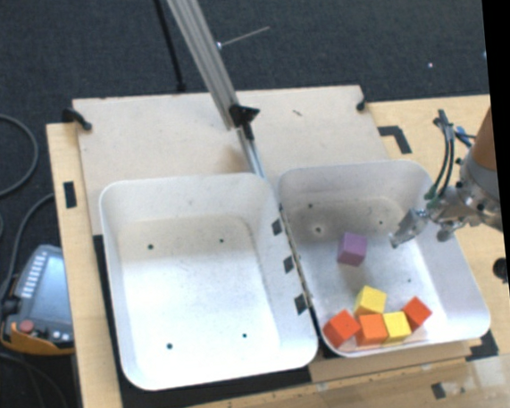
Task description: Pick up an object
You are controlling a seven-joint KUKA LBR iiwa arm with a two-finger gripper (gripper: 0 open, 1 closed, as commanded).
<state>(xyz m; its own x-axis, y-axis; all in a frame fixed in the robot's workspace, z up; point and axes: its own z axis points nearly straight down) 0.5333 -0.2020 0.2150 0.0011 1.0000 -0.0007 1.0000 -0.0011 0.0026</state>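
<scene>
Here the gripper [407, 228] hangs over the right bin [440, 266], right of the purple cube [352, 248]; finger state unreadable. Orange and yellow cubes [376, 315] cluster at the near wall.

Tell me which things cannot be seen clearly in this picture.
- Claw: small and blurred in the camera view; open or shut is not clear.
- Arm: cut off by the right edge.
- Block cluster at the right bin's near wall: the blocks touch and overlap, so the exact count is uncertain.
- Purple block: clear, standing apart.
</scene>
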